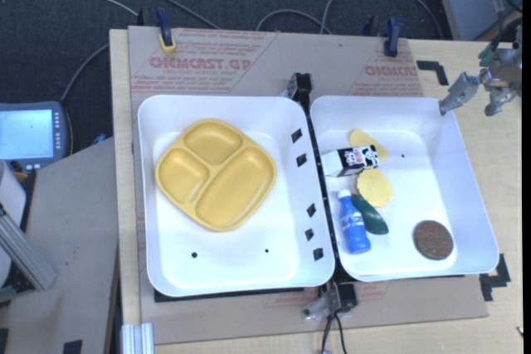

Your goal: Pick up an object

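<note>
Gripper (473,92) poised at the right edge of the view, above the far right corner of the right-hand bin (465,178), well apart from everything inside it; two fingers visibly spread with a gap between them, nothing held. Candidates for picking all gathered in that bin: a blue bottle (353,226) lying lengthwise near the divider; a dark green object (371,216) just beside it, seemingly touching; a pale yellow round piece (375,188) above those; a small black-and-white carton (358,157) lying on its side with another yellow piece (363,139) behind it; a brown disc (433,239) alone toward the near right corner. Left-hand bin (166,261) carrying a yellow divided plate (216,174), far from the arm and probably too wide to pinch. Easiest target judged to be the brown disc: isolated, clear space on all sides, nearest the arm's side; flatness a risk, though, so descend fully to the bin floor and straddle the rim squarely. Otherwise take the bottle across its narrow body, fingers set crosswise to its length, minding the green object alongside; keep the opening wide until fully lowered, close, then lift straight up and check for slip; steer clear of the bin wall on the way in.
</note>
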`<move>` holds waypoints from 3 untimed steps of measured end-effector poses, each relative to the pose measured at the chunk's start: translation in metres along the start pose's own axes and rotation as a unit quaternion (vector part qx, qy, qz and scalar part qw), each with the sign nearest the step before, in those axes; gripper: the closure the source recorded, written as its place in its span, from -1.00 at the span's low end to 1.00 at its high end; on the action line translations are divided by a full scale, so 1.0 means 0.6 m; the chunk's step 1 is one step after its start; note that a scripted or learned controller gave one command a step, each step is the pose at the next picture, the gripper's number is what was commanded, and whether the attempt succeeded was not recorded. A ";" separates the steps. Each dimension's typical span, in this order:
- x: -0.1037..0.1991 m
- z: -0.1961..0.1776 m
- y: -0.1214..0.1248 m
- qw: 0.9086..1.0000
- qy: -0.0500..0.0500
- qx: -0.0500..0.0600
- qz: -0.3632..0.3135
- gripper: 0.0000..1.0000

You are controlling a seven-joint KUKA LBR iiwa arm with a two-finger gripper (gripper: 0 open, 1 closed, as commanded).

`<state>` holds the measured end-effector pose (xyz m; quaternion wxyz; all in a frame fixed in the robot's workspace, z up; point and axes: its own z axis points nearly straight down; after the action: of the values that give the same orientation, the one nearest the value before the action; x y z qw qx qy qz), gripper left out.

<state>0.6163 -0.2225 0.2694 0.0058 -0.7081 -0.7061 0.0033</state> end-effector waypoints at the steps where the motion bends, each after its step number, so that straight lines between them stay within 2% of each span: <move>1: 0.001 -0.013 0.004 1.000 -0.002 -0.006 -0.002 -1.00; 3: -0.001 0.174 0.029 1.000 -0.001 -0.004 -0.003 -1.00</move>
<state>0.6321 -0.2226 0.1645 0.0025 -0.7063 -0.7079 0.0012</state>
